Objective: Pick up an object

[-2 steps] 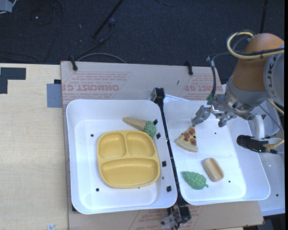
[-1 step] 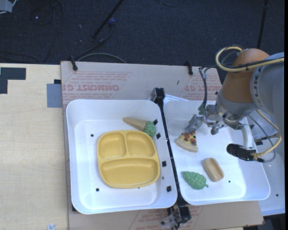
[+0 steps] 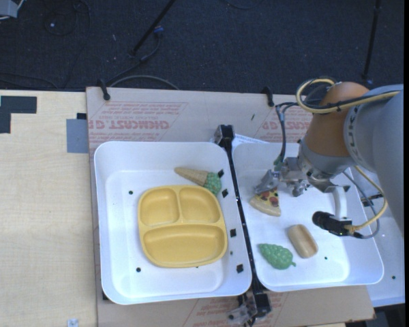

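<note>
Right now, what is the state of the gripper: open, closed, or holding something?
Gripper: cannot be told; it sits low in the right bin, just above the pizza slice, with nothing visibly held.

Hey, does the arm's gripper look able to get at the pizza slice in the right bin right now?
Probably yes. The gripper hangs just above the pizza slice in the right bin, and nothing lies over the slice. The bread roll and green grapes sit apart, nearer the front.
</note>
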`<act>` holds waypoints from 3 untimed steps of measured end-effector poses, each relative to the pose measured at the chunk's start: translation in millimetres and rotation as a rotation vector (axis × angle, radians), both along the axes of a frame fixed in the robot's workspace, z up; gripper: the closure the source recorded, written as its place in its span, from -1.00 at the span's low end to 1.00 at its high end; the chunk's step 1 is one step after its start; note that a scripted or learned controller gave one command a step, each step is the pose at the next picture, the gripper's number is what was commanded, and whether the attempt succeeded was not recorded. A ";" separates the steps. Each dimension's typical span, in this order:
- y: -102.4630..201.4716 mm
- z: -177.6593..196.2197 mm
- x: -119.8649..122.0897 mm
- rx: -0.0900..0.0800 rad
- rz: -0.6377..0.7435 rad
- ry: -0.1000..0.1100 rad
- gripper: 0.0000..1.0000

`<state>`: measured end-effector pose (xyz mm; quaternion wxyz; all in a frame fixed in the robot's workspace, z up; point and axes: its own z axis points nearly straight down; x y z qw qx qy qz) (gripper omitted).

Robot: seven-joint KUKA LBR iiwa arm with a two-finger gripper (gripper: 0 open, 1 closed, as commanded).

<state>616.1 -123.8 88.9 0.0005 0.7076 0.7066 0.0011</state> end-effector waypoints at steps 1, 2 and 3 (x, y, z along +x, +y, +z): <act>0.1 15.2 2.3 0.001 0.000 -0.005 1.00; -1.3 57.6 -1.3 -0.001 0.000 0.003 1.00; -10.8 113.3 3.9 -0.002 -0.001 -0.001 1.00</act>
